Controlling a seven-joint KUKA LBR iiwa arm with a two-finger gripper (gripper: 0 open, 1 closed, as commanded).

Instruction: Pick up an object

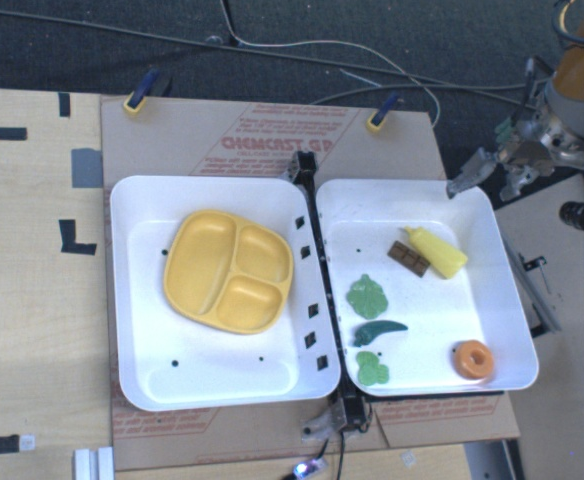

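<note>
Robotics lab test bench: two white bins (pixel 132 268) clamped (pixel 140 92) onto cardboard (pixel 272 143), loose cables (pixel 222 18), a robot arm (pixel 557 118) alongside.

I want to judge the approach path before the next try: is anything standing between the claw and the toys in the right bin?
Nothing visible does. The claw hangs above the right bin's upper right corner. The yellow toy and brown block lie nearest, uncovered, with bare bin floor around them.
</note>
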